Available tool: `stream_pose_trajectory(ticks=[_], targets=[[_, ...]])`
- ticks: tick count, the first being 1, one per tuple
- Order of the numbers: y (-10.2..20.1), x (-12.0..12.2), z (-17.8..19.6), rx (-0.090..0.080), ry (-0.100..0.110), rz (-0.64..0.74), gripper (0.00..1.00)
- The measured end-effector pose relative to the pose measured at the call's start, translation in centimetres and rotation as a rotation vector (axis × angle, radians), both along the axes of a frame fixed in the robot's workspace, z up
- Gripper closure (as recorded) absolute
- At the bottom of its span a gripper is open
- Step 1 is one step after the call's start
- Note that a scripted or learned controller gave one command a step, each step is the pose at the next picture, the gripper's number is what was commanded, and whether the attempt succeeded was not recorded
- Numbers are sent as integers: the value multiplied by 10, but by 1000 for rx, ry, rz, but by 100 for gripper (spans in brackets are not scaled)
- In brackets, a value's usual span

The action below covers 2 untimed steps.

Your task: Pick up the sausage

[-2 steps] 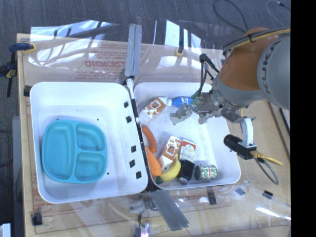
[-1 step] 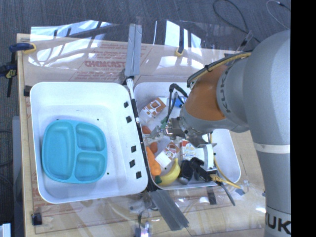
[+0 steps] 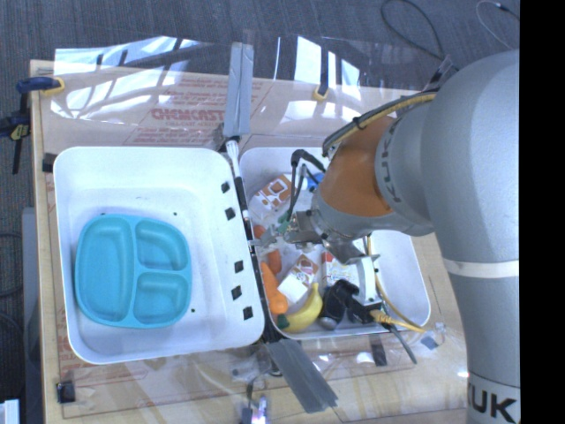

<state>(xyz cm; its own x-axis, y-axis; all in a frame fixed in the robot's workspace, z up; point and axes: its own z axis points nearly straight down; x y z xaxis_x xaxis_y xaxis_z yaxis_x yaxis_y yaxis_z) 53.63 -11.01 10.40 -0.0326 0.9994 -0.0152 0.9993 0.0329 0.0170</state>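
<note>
Yellow banana [image 3: 305, 311] = landmark, lying curved at the near wall of the right bin [image 3: 422, 299]. Grey metal strip [image 3: 300, 376] on the desk [image 3: 132, 374], just nearer than banana. Orange carrot [image 3: 273, 291] touches banana's view-left end, along the divider wall. White block [image 3: 291, 284] just behind banana, btw it & carrot. Well to view-left of banana, in the left bin [image 3: 79, 170], a blue tray [image 3: 132, 270] lies flat, 3 sections. Just beyond banana: printed packet [image 3: 308, 264], partly under the arm. Farther beyond, the sausage [image 3: 262, 231] as far as I can tell: small dark-red piece by the divider wall, too small to be sure. Arm's orange band [image 3: 357, 184] & grey wrist hang over the bin's middle, beyond & view-right of banana. Jaws hidden under wrist; can't tell if spread or pressed together. Second packet [image 3: 275, 190] farther still, twd bin's far-left corner. Farthest from banana: clear plastic sheet [image 3: 177, 78] over desk's back, blue clamp [image 3: 35, 85] at far view-left corner.
</note>
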Motion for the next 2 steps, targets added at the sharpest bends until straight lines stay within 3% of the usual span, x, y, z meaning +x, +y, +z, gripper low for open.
stream_pose_trajectory(ticks=[2], targets=[[-6, 3, -1, 7, -11, 132, 0]])
